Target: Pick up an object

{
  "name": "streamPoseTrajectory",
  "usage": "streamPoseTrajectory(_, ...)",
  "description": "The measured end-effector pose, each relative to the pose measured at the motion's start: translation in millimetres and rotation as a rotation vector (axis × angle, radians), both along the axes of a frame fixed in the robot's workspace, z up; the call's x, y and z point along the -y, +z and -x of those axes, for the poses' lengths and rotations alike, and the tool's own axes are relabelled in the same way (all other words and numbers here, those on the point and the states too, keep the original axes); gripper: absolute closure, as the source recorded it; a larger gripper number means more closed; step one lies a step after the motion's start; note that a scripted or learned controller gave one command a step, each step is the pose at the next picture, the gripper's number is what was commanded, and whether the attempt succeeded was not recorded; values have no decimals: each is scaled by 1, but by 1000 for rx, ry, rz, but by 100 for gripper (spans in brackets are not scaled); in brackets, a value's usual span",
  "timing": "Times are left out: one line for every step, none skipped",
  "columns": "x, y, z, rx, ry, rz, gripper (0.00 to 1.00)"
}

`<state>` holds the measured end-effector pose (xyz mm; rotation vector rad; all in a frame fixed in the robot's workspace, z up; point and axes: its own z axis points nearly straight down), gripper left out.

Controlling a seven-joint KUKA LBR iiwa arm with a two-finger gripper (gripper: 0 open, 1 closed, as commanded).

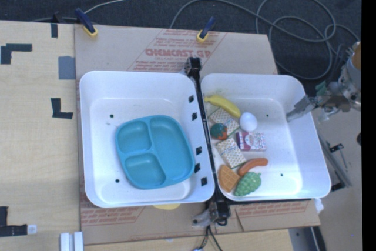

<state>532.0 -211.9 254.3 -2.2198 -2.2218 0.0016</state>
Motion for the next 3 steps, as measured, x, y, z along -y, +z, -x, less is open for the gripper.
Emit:
streamPoseTrajectory(-88, -114, -35, -2, 1, -2, 0)
streamPoseTrajectory(-104, -165, -79, 6, 1, -1, 0)
streamPoseTrajectory(-109, -165, -137, 3, 2, -1, 0)
